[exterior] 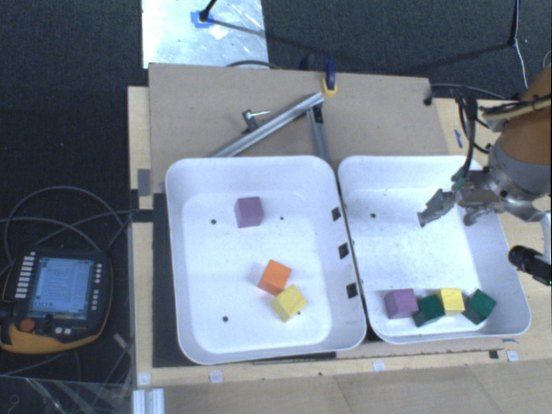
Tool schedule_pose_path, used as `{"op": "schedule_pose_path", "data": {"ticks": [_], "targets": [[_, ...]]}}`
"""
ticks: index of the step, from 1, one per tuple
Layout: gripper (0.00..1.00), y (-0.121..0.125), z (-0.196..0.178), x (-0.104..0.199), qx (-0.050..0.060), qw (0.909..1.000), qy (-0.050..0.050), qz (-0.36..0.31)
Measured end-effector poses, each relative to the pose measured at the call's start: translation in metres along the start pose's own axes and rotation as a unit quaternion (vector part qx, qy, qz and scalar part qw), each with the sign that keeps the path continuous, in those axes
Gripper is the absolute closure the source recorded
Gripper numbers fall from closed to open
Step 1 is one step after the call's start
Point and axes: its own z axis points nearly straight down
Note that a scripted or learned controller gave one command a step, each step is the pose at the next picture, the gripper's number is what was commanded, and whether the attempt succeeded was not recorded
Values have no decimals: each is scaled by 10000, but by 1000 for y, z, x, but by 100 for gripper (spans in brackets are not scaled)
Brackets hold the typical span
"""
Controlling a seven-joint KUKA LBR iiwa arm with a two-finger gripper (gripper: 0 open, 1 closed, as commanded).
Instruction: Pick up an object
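The left bin (185, 231) holds a purple cube (248, 211) near its back, with an orange cube (274, 276) and a yellow cube (290, 303) touching near its front. Along the front wall of the right bin (379, 179) sit a purple cube (400, 302), a dark green cube (427, 310), a yellow cube (452, 299) and another green cube (479, 304). My gripper (451, 212) hangs over the right bin's back right part, well behind that row. Its fingers (430, 210) are spread open with nothing between them.
A metal bar (267, 126) lies slantwise on the brown board behind the bins. A teach pendant (56, 296) with its cable rests off the bench at the left. Black cables run along the bench's back right.
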Motion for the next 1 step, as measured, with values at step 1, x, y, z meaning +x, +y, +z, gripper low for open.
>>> {"op": "schedule_pose_path", "data": {"ticks": [1], "targets": [[0,-4,56,-9,9,10000,3,3]]}}
